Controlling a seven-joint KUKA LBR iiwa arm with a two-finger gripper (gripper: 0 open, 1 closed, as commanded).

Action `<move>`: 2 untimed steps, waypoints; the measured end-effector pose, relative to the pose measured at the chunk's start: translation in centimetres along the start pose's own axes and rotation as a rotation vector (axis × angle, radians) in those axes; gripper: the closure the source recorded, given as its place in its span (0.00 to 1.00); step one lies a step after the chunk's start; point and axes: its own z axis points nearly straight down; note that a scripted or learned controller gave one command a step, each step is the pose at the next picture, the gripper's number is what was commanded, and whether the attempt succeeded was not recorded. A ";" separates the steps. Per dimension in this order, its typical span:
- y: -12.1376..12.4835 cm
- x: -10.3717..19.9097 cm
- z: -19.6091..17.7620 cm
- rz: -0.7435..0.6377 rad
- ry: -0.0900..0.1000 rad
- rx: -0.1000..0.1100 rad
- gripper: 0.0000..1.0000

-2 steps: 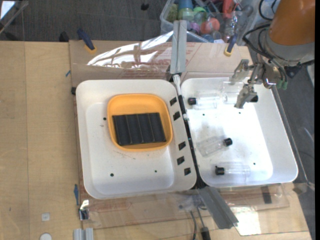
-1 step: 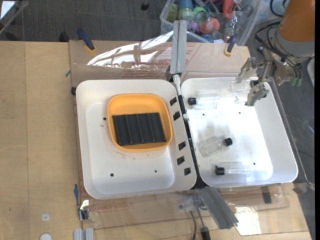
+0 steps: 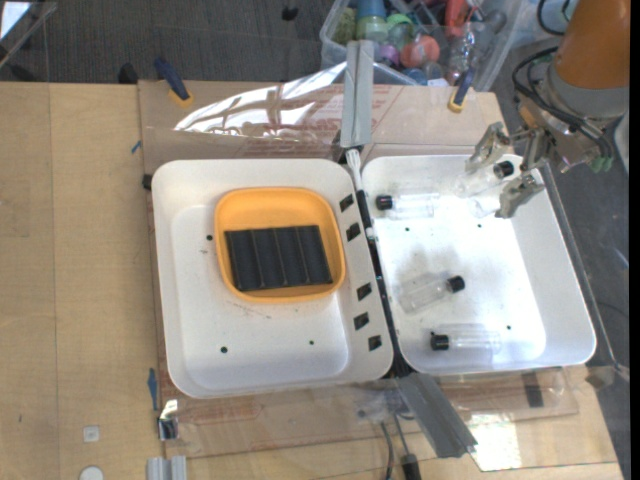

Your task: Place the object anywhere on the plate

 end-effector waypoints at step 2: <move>2.1 -0.6 3.6 -0.504 0.002 -0.003 1.00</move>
